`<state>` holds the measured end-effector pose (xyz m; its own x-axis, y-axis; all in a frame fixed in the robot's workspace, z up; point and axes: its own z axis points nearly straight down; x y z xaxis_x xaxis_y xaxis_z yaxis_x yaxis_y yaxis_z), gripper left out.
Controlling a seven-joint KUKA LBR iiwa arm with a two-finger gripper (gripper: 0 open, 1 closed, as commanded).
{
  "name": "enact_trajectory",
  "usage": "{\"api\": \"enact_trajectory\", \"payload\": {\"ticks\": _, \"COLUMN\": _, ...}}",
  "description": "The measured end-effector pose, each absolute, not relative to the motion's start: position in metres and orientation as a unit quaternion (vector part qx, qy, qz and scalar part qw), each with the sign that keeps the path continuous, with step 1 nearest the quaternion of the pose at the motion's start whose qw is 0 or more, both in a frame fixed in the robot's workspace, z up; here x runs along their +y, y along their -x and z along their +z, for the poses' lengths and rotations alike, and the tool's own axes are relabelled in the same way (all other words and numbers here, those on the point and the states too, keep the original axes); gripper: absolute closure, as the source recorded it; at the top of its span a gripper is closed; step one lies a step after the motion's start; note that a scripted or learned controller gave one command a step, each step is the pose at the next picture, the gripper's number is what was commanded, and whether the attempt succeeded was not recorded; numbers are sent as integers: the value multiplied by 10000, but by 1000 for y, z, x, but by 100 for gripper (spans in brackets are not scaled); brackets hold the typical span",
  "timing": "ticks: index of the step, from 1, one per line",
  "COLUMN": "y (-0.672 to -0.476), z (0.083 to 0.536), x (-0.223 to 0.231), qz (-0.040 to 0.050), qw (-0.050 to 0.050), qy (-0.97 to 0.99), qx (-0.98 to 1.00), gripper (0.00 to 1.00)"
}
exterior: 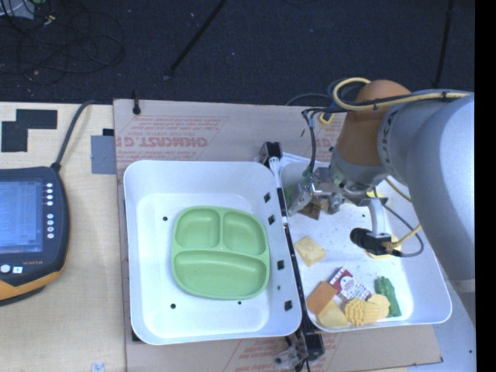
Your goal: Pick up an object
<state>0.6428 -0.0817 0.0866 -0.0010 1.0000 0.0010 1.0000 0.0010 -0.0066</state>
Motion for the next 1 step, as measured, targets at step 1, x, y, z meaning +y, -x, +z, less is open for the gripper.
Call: {"api": "enact_trajectory", "payload": {"ticks": 1, "y": -643, "z": 87, "x": -82, "qz": 20, "qw": 27, "qy": 7067, "qx": -7075, "gripper": 0}}
